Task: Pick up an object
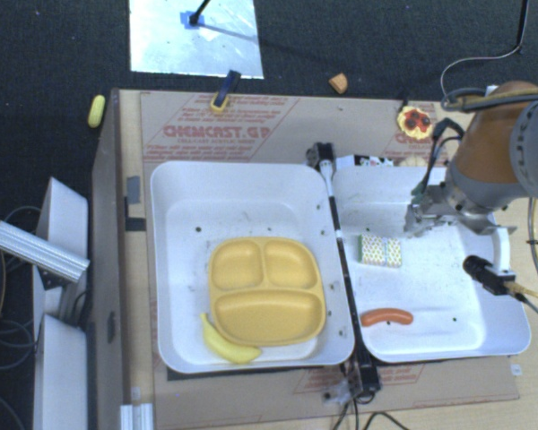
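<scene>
Camera view, sponge lower-left of fingers

Red block lettering reading "CHEMCAST GP" runs across the brown cardboard sheet that lies under the two bins, just above the left one. Smaller red print sits above and below that line on the same sheet, but it is too small to read.

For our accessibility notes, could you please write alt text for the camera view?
The gripper hangs over the right bin, near a patterned block and a toy sausage. The left bin holds a yellow tray and banana.
</scene>
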Controlling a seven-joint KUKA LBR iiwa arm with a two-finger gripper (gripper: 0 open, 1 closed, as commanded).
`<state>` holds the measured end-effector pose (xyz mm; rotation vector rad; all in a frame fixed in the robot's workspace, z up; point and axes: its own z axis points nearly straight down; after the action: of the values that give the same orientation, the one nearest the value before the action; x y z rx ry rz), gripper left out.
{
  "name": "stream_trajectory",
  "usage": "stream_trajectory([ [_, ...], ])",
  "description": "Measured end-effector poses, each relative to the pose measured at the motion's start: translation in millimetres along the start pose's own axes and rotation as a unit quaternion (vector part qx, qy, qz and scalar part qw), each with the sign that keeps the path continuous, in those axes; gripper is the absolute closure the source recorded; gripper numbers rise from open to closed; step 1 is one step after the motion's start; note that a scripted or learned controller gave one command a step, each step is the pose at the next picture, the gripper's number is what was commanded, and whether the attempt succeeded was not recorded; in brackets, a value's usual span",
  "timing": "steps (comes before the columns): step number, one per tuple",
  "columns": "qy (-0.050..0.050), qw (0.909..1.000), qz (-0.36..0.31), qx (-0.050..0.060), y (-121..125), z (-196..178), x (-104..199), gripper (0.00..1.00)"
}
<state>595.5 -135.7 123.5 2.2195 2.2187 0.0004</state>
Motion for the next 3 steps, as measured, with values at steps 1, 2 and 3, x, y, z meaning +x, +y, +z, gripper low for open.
stream_trajectory([
  [1,0.000,1.0000,-0.001,-0.001,48.4,-70.1,-43.0,1.00],
  [2,0.000,1.0000,-0.001,-0.001,48.1,-69.4,-42.5,0.00],
  [3,0.000,1.0000,-0.001,-0.002,-15.9,34.8,-27.4,0.00],
])
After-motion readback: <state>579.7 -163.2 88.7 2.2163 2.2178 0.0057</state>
